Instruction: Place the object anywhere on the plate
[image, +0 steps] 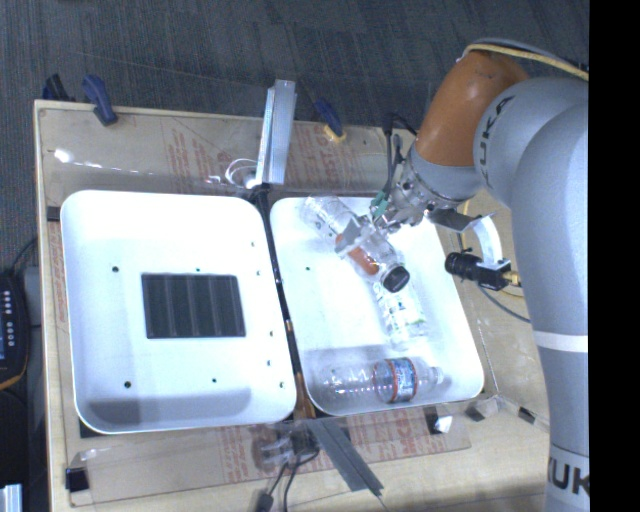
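Camera view: end effector (385, 225), grip state indiscernible, hovers over clear bottles (365, 245) in the right bin (460, 340), pick-up step in hand; next comes carrying one to the dark plate (193, 305) in the left bin (100, 230).

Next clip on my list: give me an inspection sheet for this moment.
Surface: bench bearing left bin and right bin side by side.
Job's things: dark ridged plate flat in left bin; clear plastic bottle lying along right bin's near wall.
Clutter: small clear bottle and transparent items under the gripper, too blurred to name.
Grippers: gripper over right bin's far part.
Cables: black cable at bench's near edge.
Surroundings: blue clamps on far edge.
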